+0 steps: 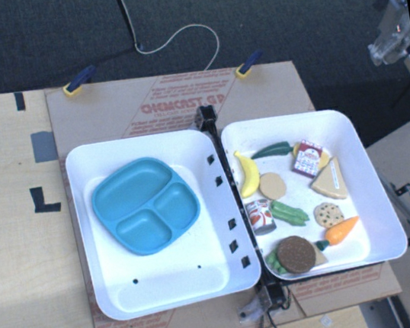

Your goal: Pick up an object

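The curved yellow banana (pixel 247 173) lies in the right bin (pixel 356 144); the gripper (pixel 391 35) is blurred, its state unreadable.

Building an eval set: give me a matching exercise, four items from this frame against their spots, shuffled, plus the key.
Items
1. banana
2. carrot
3. blue divided plate
4. burger patty

Places
A. left bin
B. right bin, front edge, near the divider
C. right bin, back, against the divider
D. right bin, front right, beside the cookie

Pairs: 1-C, 2-D, 3-A, 4-B
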You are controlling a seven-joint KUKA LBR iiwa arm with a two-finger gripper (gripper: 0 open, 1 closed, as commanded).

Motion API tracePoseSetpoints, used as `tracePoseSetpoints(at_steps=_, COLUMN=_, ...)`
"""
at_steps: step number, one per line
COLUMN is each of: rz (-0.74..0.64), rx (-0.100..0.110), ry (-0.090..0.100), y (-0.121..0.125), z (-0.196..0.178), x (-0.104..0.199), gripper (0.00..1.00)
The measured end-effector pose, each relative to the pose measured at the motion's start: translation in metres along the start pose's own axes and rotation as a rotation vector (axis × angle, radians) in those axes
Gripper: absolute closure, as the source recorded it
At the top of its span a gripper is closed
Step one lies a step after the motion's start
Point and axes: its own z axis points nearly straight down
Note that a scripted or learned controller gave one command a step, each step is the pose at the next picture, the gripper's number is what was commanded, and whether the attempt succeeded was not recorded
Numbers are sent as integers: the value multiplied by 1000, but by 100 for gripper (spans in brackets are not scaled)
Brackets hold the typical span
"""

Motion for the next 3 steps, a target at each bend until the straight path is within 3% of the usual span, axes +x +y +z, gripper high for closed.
tracePoseSetpoints(at_steps=3, rz=1, rx=1, ry=-2, y=1, z=-30, x=0, gripper=100)
